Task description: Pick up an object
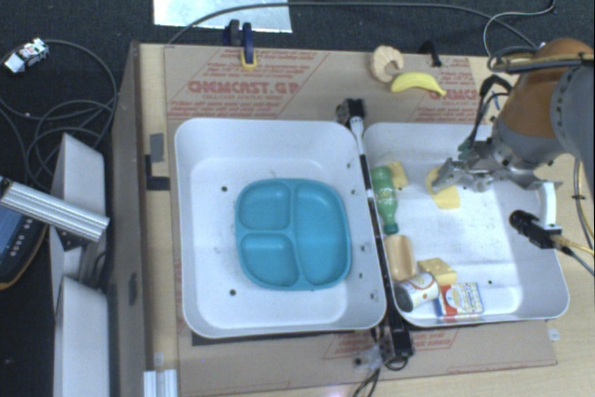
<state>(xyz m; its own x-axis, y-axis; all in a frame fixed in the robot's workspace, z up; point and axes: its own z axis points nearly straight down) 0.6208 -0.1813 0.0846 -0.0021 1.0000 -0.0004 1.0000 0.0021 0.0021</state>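
My gripper (pixel 446 174) hangs low in the upper middle of the right bin (pixel 521 302), reaching in from the right. A yellow block (pixel 448 197) lies directly under and just in front of its tip, touching it or nearly so. Along the bin's left wall lie a green bottle (pixel 384 198) and a small yellow piece (pixel 398 174). Lower down sit a tan oblong item (pixel 400 256), a yellow wedge (pixel 439 271), a red and white can (pixel 420 293) and a small printed carton (pixel 462 298).
The left bin (pixel 209 163) holds a blue divided plate (pixel 293 232). A banana (pixel 416 84) and a beige object (pixel 386 62) lie on the bench behind the right bin. A clamp (pixel 244 40) sits at the bench's far edge.
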